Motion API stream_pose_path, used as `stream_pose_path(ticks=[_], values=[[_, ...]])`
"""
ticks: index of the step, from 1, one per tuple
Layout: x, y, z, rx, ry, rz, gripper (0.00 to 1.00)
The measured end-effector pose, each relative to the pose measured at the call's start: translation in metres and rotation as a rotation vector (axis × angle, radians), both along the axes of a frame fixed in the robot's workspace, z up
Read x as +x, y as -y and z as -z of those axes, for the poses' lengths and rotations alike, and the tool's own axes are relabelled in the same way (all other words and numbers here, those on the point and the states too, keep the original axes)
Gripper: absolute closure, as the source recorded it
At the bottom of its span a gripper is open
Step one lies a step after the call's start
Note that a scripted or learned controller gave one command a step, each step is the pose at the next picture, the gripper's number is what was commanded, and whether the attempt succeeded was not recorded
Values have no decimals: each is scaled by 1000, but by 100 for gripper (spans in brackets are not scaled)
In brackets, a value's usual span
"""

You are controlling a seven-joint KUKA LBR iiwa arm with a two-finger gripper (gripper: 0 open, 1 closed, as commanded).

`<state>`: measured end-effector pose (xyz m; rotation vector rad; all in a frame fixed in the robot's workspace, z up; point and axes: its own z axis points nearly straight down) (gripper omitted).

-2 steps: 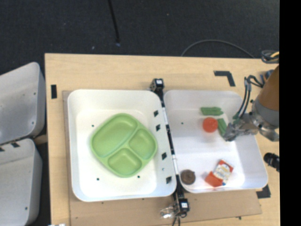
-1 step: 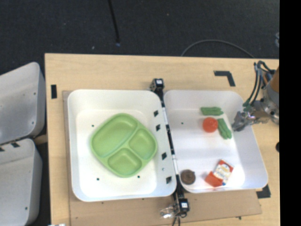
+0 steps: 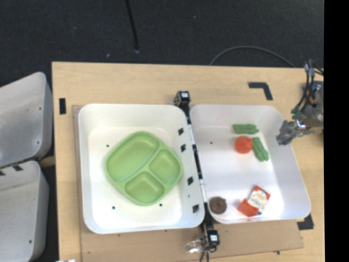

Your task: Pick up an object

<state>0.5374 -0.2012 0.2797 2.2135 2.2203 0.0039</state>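
The right bin (image 3: 283, 179) holds a red ball-like object (image 3: 244, 144), two green pieces (image 3: 245, 128) (image 3: 260, 149), a brown round object (image 3: 218, 204) near its front left corner and a red-and-white packet (image 3: 254, 201) at the front. The gripper (image 3: 287, 132) sits at the right bin's right rim, just right of the green pieces and apart from them. Nothing shows between its fingers.
The left bin (image 3: 92, 201) carries a green three-compartment plate (image 3: 143, 167). A divider with black clips (image 3: 192, 157) runs between the bins. White chair-like shapes (image 3: 22, 124) stand to the left of the bench. A cable (image 3: 245, 51) loops behind the right bin.
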Motion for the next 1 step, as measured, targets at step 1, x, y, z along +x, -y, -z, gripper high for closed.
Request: stream_pose_path(ticks=[1], values=[[-3, -56, 13, 2, -6, -3, 100]])
